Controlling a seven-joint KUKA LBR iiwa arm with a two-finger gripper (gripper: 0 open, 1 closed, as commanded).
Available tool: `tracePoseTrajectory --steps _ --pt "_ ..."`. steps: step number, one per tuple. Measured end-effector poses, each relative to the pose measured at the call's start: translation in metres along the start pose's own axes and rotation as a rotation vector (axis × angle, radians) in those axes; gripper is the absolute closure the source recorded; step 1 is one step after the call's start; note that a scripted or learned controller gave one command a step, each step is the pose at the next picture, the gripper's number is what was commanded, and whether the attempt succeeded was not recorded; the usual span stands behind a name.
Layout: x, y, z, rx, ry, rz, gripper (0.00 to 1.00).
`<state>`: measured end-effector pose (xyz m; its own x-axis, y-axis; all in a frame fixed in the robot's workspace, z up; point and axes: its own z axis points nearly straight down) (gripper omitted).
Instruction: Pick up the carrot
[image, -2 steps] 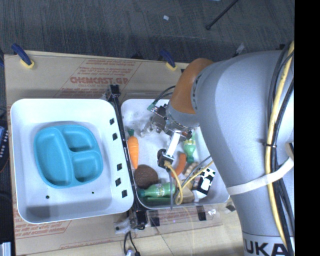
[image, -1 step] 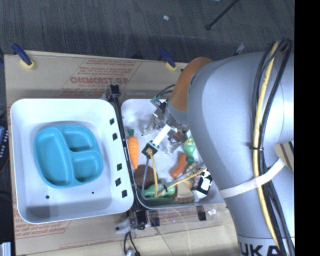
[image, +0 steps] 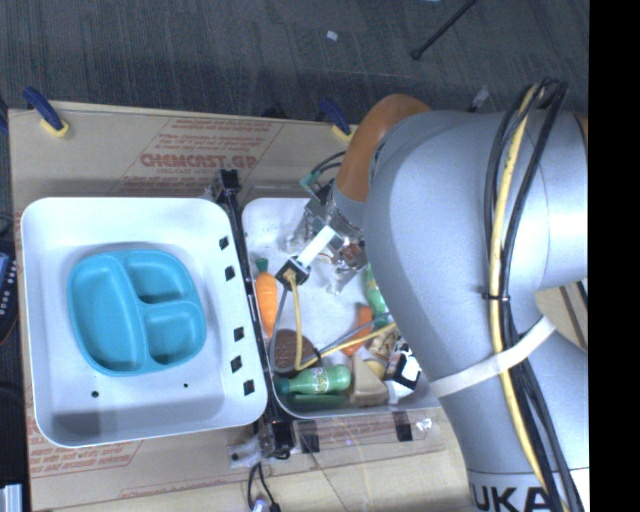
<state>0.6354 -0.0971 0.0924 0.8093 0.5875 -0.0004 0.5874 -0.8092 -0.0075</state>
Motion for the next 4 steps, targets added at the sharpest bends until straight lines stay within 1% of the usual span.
tracePoseTrajectory --steps 1,2,3,4 --pt "-0.028 -0.03 0.002 0.005 -0.009 0.239 0.0" --pt "-0.027 -0.031 -0.007 0.016 -0.012 0.232 1.0" --pt "-0.011 -0.059 -0.142 -0.005 0.003 0.088 1.0" --pt "-0.012 -0.152 -0.129 0.004 -0.008 0.264 1.0"
